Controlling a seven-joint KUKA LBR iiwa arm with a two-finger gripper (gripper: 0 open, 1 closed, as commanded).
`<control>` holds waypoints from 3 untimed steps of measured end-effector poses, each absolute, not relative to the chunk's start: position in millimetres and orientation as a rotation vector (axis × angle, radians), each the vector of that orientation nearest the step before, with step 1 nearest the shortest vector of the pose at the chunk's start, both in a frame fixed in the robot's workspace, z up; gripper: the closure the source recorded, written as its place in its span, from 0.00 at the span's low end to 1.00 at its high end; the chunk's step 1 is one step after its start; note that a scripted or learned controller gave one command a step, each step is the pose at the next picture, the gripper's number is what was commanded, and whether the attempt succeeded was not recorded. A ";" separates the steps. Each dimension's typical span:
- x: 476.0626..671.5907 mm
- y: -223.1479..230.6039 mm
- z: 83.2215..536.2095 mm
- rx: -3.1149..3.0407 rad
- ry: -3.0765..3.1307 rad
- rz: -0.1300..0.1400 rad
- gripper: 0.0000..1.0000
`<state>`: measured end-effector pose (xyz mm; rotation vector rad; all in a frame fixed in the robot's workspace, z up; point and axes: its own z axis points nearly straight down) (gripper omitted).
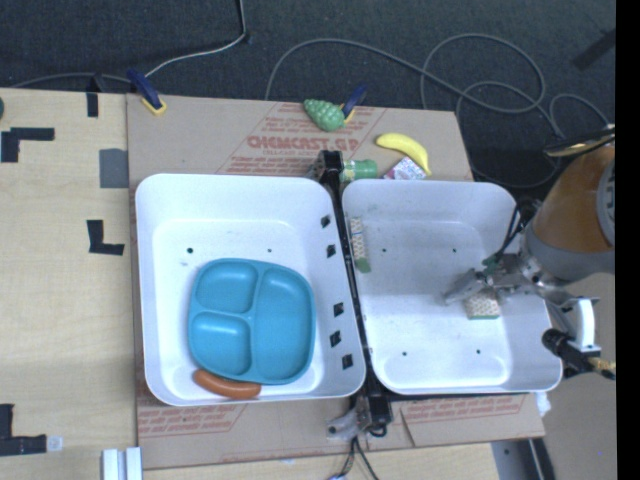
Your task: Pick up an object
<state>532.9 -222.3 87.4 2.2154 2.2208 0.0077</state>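
— Where is our gripper right now?

— It sits low in the right bin, over by the right side. Our arm comes in from that side.

— Is it open or closed?

— We cannot tell. The tip is grey and blurry against the white floor, and we see nothing clearly held in it.

— So what do we pick up?

— The small pale pad. It lies flat on the bin floor, just below the gripper tip and almost touching it.

— Which way do we go?

— We think only a tiny bit toward the near edge of the bin, then down. The pad looks a little longer side to side, so we would grab it across its short way.

— And the other things?

— The blue plate and the orange sausage sit in the left bin, far away.
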 end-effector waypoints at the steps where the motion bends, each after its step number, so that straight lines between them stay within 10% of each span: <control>1: 532.8 -224.1 97.1 2.216 2.217 0.005 1.00; 3: 544.3 -53.7 184.8 2.218 2.225 0.002 1.00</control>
